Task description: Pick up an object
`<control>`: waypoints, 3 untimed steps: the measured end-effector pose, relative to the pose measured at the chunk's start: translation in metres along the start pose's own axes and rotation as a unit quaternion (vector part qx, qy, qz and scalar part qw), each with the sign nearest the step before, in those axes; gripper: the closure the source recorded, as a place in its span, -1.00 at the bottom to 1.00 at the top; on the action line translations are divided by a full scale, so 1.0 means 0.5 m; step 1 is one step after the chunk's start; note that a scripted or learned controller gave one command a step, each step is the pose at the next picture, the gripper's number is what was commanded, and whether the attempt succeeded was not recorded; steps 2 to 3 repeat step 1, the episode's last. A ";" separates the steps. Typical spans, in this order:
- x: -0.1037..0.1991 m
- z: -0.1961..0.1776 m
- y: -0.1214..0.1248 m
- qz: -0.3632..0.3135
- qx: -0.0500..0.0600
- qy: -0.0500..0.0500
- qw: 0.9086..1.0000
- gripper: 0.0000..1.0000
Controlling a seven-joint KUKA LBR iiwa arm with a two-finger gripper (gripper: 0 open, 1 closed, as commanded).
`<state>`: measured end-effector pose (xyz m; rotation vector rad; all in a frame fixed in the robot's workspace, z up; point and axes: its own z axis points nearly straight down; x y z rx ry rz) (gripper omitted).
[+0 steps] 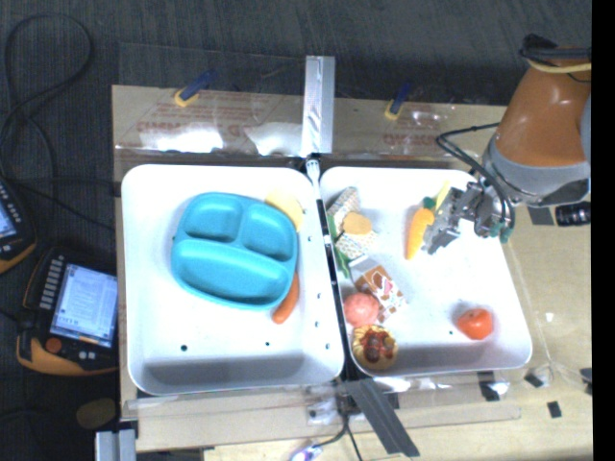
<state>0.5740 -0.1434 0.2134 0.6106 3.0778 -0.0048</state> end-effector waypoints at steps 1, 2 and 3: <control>0.042 0.005 0.080 0.140 -0.001 0.002 0.990 1.00; 0.042 0.005 0.080 0.140 -0.001 0.002 0.990 1.00; 0.042 0.005 0.080 0.140 -0.001 0.002 0.990 1.00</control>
